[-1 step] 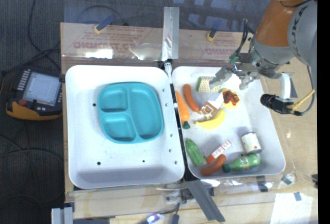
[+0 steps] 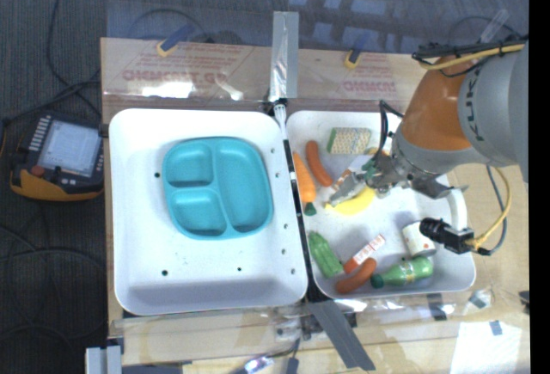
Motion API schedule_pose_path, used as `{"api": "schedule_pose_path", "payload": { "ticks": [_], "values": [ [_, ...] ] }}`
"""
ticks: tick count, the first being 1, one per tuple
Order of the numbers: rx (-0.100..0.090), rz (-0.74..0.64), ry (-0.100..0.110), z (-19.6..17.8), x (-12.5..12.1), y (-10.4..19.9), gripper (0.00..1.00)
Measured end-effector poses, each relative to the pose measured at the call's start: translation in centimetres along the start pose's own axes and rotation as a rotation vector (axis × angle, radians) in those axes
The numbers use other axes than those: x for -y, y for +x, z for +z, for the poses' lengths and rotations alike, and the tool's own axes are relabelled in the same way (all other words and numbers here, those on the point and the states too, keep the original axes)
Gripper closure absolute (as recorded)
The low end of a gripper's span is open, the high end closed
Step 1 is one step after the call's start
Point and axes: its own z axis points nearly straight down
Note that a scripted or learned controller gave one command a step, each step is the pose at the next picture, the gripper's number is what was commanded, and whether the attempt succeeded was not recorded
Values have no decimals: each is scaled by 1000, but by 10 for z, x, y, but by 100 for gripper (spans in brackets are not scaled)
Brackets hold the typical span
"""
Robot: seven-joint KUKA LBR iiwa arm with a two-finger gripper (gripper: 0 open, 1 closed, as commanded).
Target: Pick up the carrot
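The carrot (image 2: 302,179) is orange with a small green tip and lies lengthwise against the left wall of the right bin (image 2: 455,278). My gripper (image 2: 349,184) hangs over the middle of that bin, a short way right of the carrot and apart from it. It sits just above a yellow banana-like piece (image 2: 356,203). Nothing from the bin appears lifted.
A red sausage (image 2: 319,164) lies between carrot and gripper. A speckled block (image 2: 349,140) is at the back. A green cucumber (image 2: 325,254), another sausage (image 2: 355,275), a green bottle (image 2: 404,272) and a white cup (image 2: 418,236) lie near the front. The left bin holds a blue divided plate (image 2: 216,186).
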Motion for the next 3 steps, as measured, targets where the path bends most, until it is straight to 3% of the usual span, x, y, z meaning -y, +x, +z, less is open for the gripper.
{"api": "schedule_pose_path", "payload": {
  "ticks": [1,2,3],
  "values": [
    [1,-92,-3,-87,-37,-31,0],
    [0,34,-2,14,-16,9,0],
    [-1,258,1,-65,67,44,0]
  ]
}}
